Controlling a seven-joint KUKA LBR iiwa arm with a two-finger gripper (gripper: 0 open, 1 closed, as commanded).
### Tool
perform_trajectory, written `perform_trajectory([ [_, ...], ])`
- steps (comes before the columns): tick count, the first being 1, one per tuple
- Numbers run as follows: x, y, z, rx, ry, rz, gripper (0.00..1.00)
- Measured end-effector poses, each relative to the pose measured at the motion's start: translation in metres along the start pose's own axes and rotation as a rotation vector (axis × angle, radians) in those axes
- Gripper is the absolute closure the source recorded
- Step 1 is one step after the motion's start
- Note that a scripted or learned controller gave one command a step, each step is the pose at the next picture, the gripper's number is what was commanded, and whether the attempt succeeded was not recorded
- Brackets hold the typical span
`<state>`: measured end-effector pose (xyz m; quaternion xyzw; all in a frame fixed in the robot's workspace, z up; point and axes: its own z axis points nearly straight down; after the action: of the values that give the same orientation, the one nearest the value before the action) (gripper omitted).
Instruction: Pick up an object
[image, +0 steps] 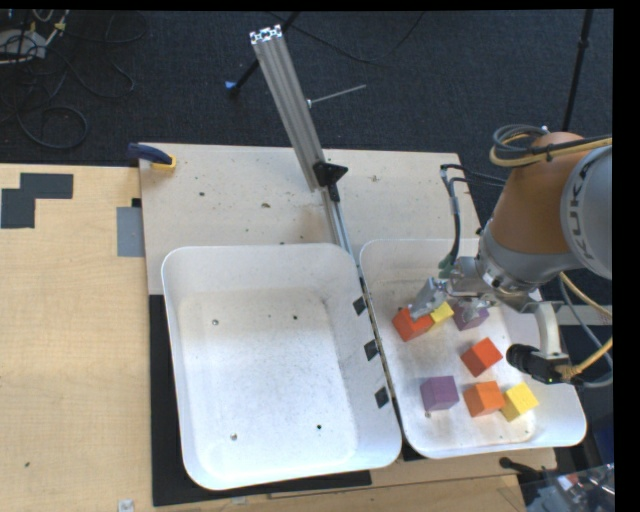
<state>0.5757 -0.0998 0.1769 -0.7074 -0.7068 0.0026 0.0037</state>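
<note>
Down in the right bin, the gripper hangs low over a tight cluster of blocks near the bin's left wall; whether it is spread or pressed together I cannot tell, and nothing can be seen pinched in it. Right at it lie a red block, a small yellow block touching the red one, and a purple block just beside them; any of these could be the target. They look like small, stiff, light cubes, likely smooth-faced, so a squeeze across two flat opposite sides should hold, though a corner grip may let one slip or twist.

Crowding is the trouble; the three sit so close that closing on one may nudge its neighbours. Further along the bin lie another red block, a second purple block, an orange block and a yellow block touching it; these stand well clear. Beside it is the left bin, both on the desk.
</note>
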Motion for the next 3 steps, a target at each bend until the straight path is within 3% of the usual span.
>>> perform_trajectory([
  [1,0.000,-0.005,0.064,0.002,0.001,0.001,0.00],
  [2,0.001,-0.005,0.085,-0.006,-0.001,0.003,0.00],
  [3,-0.001,-0.005,0.075,-0.006,0.001,0.013,1.00],
])
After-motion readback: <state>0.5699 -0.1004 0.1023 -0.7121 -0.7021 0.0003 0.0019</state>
